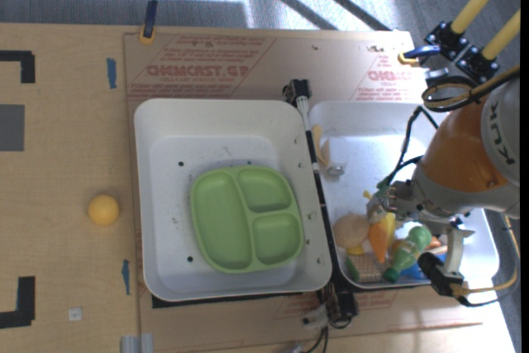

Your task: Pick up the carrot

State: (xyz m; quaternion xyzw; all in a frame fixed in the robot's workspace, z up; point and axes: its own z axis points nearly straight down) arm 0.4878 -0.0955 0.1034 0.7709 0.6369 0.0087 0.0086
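Note:
The carrot (378, 239), a short orange piece, lies in the right bin (355, 124) near its front edge. My gripper (387, 206) hangs low over the bin just behind the carrot's upper end, and part of the carrot is hidden under it. Whether it touches the carrot cannot be made out. The grey and orange arm (463, 157) reaches in from the right.
A tan rounded food piece (350, 231) lies left of the carrot and a green vegetable (410, 249) right of it, both close. The left bin (165, 136) holds a green divided plate (246, 217). A yellow ball (103, 210) sits on the bench at left.

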